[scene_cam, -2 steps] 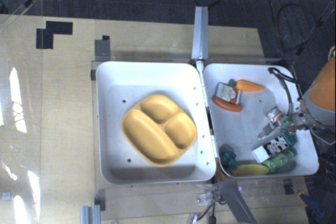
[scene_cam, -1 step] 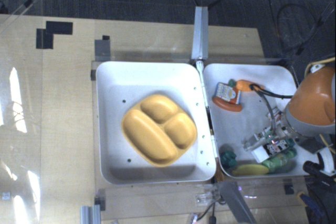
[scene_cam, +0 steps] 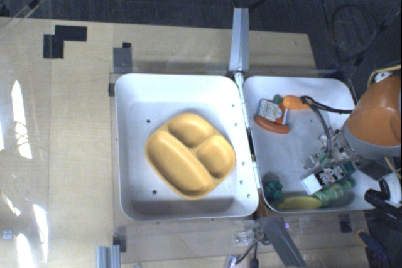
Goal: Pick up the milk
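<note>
1. Toward the far-left corner of the right bin (scene_cam: 352, 92), I see the milk (scene_cam: 270, 110): a small carton with a green and white face, lying tilted, its print too small for me to read.
2. Touching the milk's near-right side is a red-orange sausage-shaped toy (scene_cam: 272, 125), and just beyond it toward the far edge lies an orange carrot-like piece (scene_cam: 294, 102).
3. No brand or writing is legible to me anywhere on the counter (scene_cam: 75, 135).
4. The arm (scene_cam: 377, 119), grey with its orange band, comes in over the right bin's right side, and the jaws (scene_cam: 326, 163) sit low near the bin's near-right area, well apart from the milk. I cannot tell whether the jaws are open or closed; cables and clutter mask them.
5. Along the right bin's near edge lie a yellow banana (scene_cam: 300, 202), a dark green lump (scene_cam: 272, 188) at the near-left corner, and a green item (scene_cam: 336, 194) beside a small white box (scene_cam: 311, 184).
6. A large yellow divided tray (scene_cam: 190, 154) fills the middle of the left bin (scene_cam: 135, 97).
7. A black cable (scene_cam: 323, 107) loops from the arm toward the carrot-like piece.
</note>
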Available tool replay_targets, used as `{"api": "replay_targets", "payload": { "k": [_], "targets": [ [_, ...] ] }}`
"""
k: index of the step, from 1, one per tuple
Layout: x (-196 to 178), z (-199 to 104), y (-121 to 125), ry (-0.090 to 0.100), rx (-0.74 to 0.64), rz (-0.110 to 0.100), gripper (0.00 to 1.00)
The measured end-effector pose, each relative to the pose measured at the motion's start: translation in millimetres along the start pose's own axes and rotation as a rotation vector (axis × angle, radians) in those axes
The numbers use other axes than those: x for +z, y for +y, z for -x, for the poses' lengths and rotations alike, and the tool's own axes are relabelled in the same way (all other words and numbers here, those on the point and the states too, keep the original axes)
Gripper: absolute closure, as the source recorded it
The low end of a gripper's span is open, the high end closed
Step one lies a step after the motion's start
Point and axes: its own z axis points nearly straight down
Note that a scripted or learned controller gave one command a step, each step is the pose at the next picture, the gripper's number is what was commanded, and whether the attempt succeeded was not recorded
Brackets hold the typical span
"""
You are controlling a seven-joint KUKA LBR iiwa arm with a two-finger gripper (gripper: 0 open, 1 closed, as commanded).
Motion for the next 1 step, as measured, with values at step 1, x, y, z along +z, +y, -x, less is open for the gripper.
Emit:
{"api": "replay_targets", "payload": {
  "k": [1],
  "targets": [
    [0.0,0.1,-0.2,0.0,0.0,0.0,0.0]
  ]
}}
